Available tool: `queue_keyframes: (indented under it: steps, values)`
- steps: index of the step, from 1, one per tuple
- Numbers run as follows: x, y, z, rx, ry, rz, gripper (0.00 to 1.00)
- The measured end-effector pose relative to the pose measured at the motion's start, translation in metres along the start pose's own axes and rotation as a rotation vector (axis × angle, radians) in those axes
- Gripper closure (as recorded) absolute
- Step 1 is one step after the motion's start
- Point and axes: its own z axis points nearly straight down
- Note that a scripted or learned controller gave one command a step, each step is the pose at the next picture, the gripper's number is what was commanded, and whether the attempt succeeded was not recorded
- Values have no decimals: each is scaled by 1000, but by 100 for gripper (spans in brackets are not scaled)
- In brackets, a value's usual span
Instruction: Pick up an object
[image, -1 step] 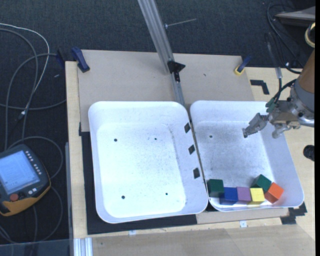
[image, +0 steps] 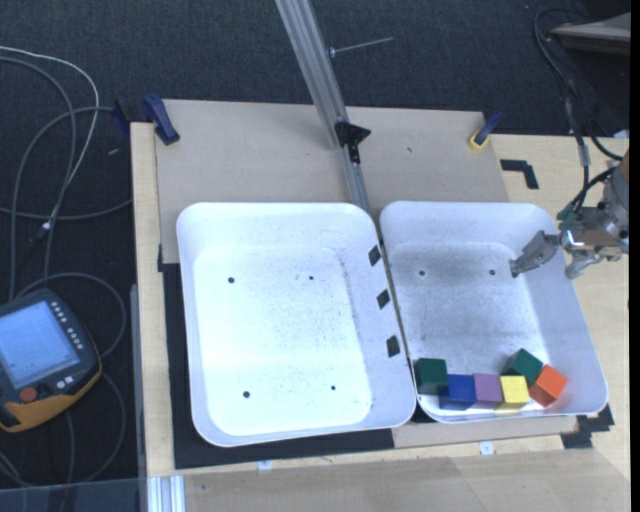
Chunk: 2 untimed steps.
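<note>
The end effector (image: 556, 255) hangs released and empty over the right bin (image: 560, 300), near its far right rim. The blocks (image: 487, 384) line that bin's near wall; better to descend on the orange block (image: 549, 383), fingers straddling it squarely.

— What is seen in the right bin (image: 560, 310)?
— Blocks are lined along its near wall: dark green (image: 431, 374), blue (image: 461, 389), purple (image: 487, 387), yellow (image: 514, 389), orange (image: 549, 384), with another green block (image: 524, 362) behind.
— And the gripper (image: 553, 255)?
— It is held open over the bin's far right rim, nothing between its fingers.
</note>
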Motion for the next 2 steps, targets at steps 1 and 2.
queue_keyframes:
  steps: [1,2]
  values:
    - [21,10,143,7,5,-5,0]
    - [69,20,34,-11,1,-9,0]
